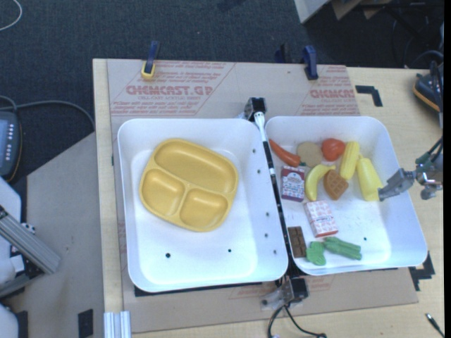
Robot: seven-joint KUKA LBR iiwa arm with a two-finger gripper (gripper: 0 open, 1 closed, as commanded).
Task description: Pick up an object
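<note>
Gripper (403, 182) sits at the right rim of the right bin (405, 224), reaching in from the right edge of view. One grey finger (394, 184) juts left over the bin's white floor; whether it is parted or closed cannot be told from this angle, and nothing is seen held in it.

Nearest item: a yellow corn-like piece (367, 177), just left of the finger and apart from it. Touching that on its left, a second yellow piece (349, 160), upright. Next to it a tomato (333, 147) and a brown cracker (335, 186) (dark, square-ish). A banana (316, 179) curves beside the cracker. Farther left: a tan disc (309, 153), a carrot (285, 153), a small red box (292, 184). Lower down, a white-and-red carton (322, 218), a chocolate bar (298, 241), and green pieces (337, 249) near the front wall.

Left bin (141, 252) holds a yellow tray (188, 184) with three compartments, well apart from the gripper.
</note>
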